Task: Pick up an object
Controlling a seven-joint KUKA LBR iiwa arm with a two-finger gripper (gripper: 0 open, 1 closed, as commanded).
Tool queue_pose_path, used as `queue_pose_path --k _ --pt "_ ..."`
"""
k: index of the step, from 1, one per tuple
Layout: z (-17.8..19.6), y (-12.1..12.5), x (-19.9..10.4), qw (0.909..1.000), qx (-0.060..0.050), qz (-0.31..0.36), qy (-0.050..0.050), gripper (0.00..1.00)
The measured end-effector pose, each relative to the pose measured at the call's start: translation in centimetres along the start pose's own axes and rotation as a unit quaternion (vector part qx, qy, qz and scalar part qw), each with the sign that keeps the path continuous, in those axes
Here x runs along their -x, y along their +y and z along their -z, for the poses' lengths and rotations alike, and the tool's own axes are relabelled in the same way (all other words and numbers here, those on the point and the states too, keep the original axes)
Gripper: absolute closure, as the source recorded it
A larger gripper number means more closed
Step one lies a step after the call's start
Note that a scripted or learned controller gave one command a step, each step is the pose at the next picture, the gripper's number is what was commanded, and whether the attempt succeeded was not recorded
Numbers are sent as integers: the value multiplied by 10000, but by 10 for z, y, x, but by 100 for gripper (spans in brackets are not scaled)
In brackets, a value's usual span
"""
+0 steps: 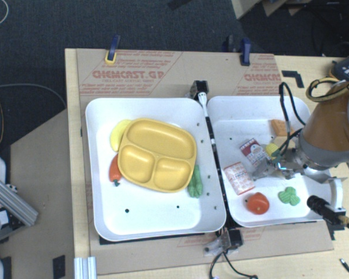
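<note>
The gripper [269,166] is being held low in the right bin [244,100], just beside two flat red-and-white packets: an upper packet [253,150] and a lower packet [238,178]. Whether its jaws are spread or pressed together cannot be told, as the tip is being masked by the wrist and cables.

One of the packets is being judged the likely target. Both are being seen as thin, glossy and lying flat against the bin floor, the lower one close to the bin's left wall. A failed grasp is being risked here: a flat packet is likely to be pushed along the floor or slid out rather than pinched. A small yellow piece [272,150] is lying just beside the gripper and may be nudged or caught by mistake. The cables may also be dragged across the contents.

A red tomato [257,203] and a green toy [289,196] are resting nearer the front rim, apart from the gripper, and are being judged easier to grip, being rounder and taller.
</note>
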State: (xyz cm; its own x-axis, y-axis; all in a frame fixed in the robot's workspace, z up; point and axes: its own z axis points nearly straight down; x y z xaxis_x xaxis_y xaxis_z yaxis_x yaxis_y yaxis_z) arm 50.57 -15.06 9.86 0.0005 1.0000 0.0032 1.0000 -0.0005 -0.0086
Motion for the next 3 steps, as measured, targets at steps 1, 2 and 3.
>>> queue_pose_path --k 1,2,3 --pt "-15 0 -1 10000 20 3 -3 0" --pt "-4 0 0 10000 42 -5 -13 100" --pt "39 -1 2 10000 70 1 -28 100"
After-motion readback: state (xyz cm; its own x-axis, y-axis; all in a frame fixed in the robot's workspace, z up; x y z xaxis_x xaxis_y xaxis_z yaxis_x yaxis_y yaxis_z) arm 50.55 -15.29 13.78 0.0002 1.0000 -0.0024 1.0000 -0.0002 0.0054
